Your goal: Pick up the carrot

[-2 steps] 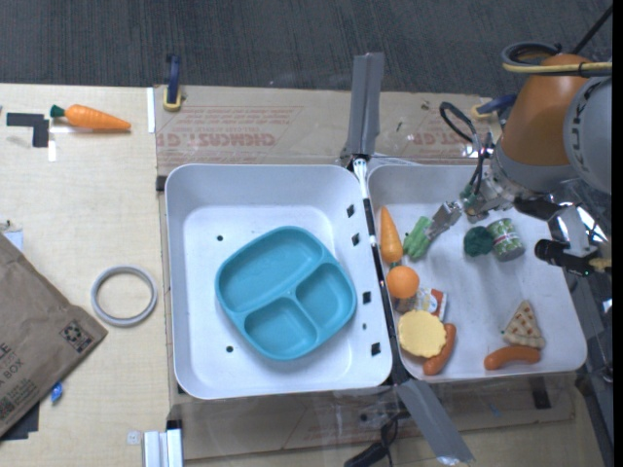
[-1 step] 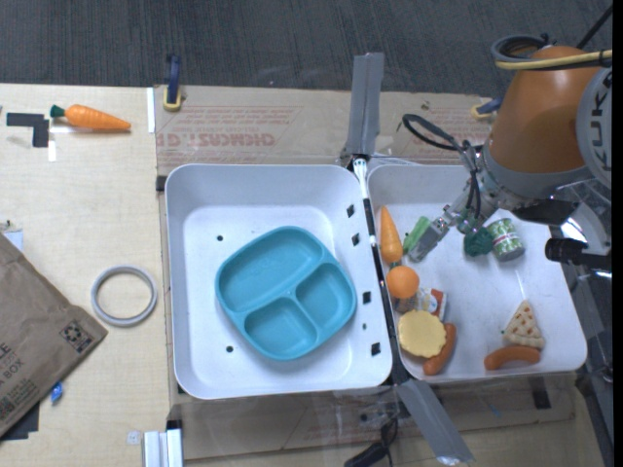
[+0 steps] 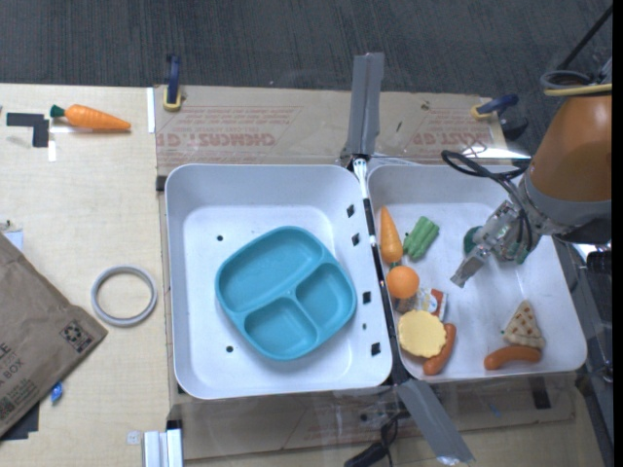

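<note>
Camera view: the worktop (image 3: 78,193) carries two shallow white bins side by side. The left white bin (image 3: 195,202) contains a blue three-compartment plastic tray (image 3: 283,292), lying flat near the bin's centre. The right white bin (image 3: 555,290) contains the task object, an orange carrot with a tapered body (image 3: 389,233), lying against the bin's left wall with its length running from far to near. A green ridged vegetable piece (image 3: 421,237) lies just beside the carrot on its right. An orange ball-shaped fruit (image 3: 402,282) sits immediately on the near side of the carrot, and a yellow round disc-shaped item (image 3: 421,334) lies nearer still. A red sausage (image 3: 441,348) touches the disc on its right near edge. A second red sausage (image 3: 512,357) and a triangular sandwich piece (image 3: 524,325) lie in the near right part of the bin. The gripper (image 3: 473,257) hangs over the middle of the right bin, to the right of the carrot and apart from it, with nothing between its fingers; whether the fingers are spread or pressed together cannot be determined. Outside the bins, a second orange carrot with a green top (image 3: 91,118) lies on the far left of the worktop, and a grey ring (image 3: 124,294) lies left of the left bin.
</note>
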{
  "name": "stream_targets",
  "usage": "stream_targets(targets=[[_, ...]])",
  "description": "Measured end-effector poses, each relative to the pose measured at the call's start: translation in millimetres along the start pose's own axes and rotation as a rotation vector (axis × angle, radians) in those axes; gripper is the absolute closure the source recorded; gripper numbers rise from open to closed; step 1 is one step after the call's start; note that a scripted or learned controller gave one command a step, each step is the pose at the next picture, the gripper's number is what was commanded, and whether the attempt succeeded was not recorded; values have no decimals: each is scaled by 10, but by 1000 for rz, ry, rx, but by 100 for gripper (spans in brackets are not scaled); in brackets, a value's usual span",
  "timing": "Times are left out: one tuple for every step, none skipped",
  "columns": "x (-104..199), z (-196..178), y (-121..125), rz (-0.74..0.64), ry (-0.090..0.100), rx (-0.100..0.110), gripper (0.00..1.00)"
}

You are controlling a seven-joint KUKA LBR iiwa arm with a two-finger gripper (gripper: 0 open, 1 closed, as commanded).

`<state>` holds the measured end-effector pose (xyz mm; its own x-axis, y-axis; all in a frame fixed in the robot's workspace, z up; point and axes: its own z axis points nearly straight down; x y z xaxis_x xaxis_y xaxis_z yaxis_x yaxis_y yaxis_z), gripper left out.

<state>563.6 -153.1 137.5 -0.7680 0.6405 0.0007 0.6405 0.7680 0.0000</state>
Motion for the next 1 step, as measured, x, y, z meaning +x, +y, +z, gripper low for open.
stream_targets(targets=[[448,298,382,-345,-1,-1,0]])
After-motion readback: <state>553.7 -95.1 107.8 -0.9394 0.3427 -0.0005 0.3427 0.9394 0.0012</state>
